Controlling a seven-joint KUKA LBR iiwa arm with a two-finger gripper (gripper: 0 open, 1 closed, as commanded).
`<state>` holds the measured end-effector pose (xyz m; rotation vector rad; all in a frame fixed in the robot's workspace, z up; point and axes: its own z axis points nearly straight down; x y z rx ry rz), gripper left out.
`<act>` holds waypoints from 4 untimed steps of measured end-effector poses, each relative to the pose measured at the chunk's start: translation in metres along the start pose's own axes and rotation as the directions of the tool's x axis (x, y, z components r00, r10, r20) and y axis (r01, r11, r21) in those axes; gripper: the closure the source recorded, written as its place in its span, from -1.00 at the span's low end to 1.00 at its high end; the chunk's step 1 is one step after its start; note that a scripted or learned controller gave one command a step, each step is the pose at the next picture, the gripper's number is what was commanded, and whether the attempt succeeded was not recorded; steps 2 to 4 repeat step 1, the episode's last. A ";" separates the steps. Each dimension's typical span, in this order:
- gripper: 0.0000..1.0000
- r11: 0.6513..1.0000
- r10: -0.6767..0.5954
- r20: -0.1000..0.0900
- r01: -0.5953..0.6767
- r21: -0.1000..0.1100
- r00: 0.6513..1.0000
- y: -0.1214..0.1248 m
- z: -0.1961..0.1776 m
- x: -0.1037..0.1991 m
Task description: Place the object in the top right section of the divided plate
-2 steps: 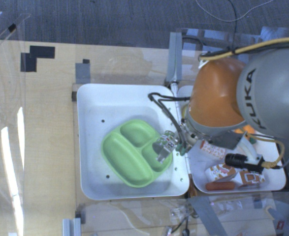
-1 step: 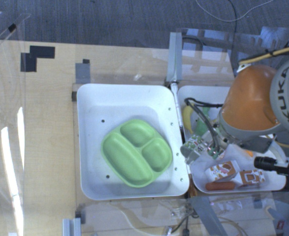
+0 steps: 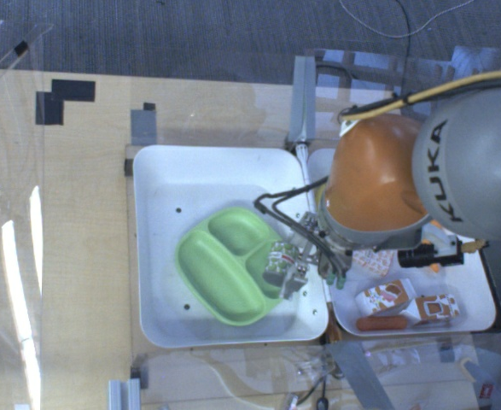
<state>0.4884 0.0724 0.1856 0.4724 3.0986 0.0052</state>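
The gripper hovers over the green divided plate, frame centre; its grip is unclear, placement seemingly unfinished.

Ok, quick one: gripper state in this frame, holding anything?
Gripper: cannot be told whether it holds anything; it sits over the right side of the green divided plate in the left bin, and the view is too cluttered there.
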 end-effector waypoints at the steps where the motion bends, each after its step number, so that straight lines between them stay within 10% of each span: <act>1: -1.00 1.000 0.000 0.000 0.000 0.000 1.000 0.000 0.000 0.000; 4: -1.00 1.000 0.000 0.000 0.000 0.000 1.000 0.000 0.000 0.000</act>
